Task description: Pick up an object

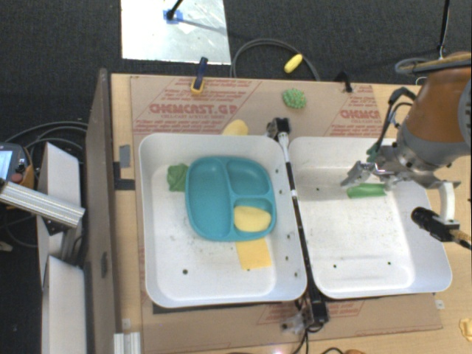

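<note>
In the right bin (369, 271), near its back, lies a small green elongated object (366, 191). My gripper (368, 174) hangs directly over it, fingers spread and open, with the tips at the object's upper edge. I cannot tell whether they touch it. The left bin (158, 271) holds a teal divided plate (214, 198) with a yellow rounded piece (251, 217) in its lower right compartment. A green leafy piece (177, 176) sits at the plate's left, and a flat yellow square (254, 254) pokes out below the plate.
Behind the bins, the cardboard carries a green bumpy item (295, 98), a yellow item (293, 63) and another yellow piece (236, 128) at the left bin's back rim. A black part (435, 223) hangs over the right bin's right side. A black rail (293, 198) divides the bins.
</note>
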Available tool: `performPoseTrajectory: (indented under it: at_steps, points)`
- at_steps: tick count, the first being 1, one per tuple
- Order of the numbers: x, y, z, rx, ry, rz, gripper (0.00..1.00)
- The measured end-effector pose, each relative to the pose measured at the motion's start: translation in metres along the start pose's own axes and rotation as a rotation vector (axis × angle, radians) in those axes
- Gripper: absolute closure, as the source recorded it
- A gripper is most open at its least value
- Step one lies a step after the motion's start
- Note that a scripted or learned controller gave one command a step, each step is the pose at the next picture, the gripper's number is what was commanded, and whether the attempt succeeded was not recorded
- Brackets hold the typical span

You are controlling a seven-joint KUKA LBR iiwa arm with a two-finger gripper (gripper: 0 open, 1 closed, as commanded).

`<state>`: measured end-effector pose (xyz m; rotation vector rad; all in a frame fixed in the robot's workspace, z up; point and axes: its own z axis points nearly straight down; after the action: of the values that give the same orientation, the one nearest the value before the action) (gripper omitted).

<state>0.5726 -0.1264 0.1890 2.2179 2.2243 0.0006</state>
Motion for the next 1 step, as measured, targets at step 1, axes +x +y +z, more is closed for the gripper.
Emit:
performPoseTrajectory:
  at_steps: [1]
  points:
    - [-0.0324,0.0182,0.0768,-0.001,-0.001,0.002,0.00]
